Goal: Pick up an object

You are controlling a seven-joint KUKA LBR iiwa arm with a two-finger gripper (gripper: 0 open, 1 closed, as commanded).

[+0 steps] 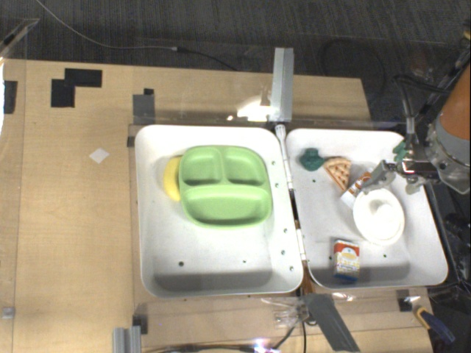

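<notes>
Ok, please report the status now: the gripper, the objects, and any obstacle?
Gripper low over right white bin, above round white bowl. Nothing seen held. Waffle-patterned orange wedge and small orange carton close by.

The grey arm (450, 134) reaches in from the right — its hand (383, 173) seemingly angled leftward, low.

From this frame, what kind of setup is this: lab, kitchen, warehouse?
Most likely a robot grasping lab bench: two white bins side by side on a plywood top, toy items like a green divided tray, and loose cables.
</notes>
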